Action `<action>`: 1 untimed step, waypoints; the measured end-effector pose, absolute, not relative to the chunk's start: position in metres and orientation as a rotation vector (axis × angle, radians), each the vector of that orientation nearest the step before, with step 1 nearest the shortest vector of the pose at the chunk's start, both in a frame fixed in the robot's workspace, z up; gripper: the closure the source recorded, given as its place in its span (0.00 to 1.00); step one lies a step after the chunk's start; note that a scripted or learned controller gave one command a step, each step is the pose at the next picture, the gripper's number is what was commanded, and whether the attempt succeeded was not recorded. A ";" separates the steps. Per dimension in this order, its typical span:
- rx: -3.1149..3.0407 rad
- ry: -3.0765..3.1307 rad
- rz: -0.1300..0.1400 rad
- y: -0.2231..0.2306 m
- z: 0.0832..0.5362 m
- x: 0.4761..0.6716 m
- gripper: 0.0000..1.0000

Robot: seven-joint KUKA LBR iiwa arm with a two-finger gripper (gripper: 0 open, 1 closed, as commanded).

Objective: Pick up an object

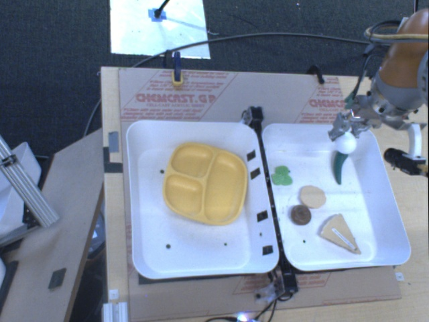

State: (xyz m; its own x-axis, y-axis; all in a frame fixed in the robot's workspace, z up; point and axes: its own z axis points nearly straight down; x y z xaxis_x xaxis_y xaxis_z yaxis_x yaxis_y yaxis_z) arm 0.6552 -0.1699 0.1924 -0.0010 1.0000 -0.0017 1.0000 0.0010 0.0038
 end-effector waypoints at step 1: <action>2.212 2.223 0.004 -0.175 0.253 0.661 1.00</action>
